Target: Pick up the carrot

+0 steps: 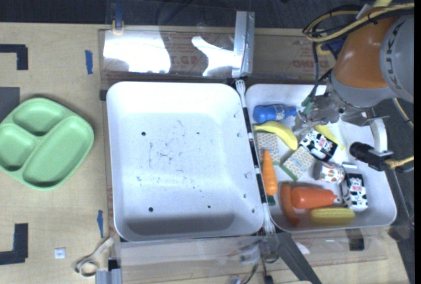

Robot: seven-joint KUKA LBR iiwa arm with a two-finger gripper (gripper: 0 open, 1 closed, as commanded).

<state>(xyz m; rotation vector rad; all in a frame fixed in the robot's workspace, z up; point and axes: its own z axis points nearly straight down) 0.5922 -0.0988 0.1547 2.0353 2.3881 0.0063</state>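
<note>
We see the carrot as a slim orange piece with a small dark green tip at its lower end. It lies in the right bin, close against that bin's left wall, just below the banana and beside a speckled sponge-like block. Its long axis runs nearly straight up and down our view, tilted only slightly, with the narrow orange end pointing toward the far side of the table and the green end toward the near side.

The arm comes in from the right, its orange band high over the right bin's upper corner, the wrist bent down into the bin. The gripper hangs over the clutter at the upper middle of the bin, near the blue bottle and the black-and-white patterned box, well apart from the carrot. We cannot tell how its grasp stands; nothing shows held in it.

The left bin sits beside, and a green divided plate rests on the table further left.
</note>
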